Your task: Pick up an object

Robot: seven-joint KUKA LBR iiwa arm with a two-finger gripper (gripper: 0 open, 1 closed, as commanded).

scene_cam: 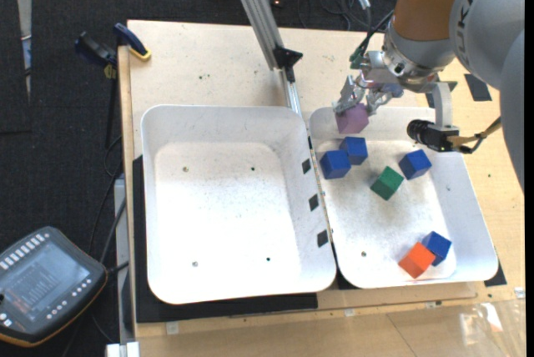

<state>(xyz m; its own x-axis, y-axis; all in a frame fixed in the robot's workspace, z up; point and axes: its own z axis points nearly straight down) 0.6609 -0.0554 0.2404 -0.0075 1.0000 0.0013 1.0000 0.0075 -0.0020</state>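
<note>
While the grey arm with its orange band reaches in from the right, its claw [360,103] hangs over the far end of the right bin [467,222], fingers closed narrowly on a purple block [353,119] gripped between them and apparently raised off the bin floor. Below it, two blue blocks [344,158] sit touching each other, with a green block [387,183] and another blue block [415,164] nearby. Toward the near corner, an orange block [415,260] rests against a further blue one [437,246]. On the same pale surface [209,63] stands the left bin [158,180].
</note>
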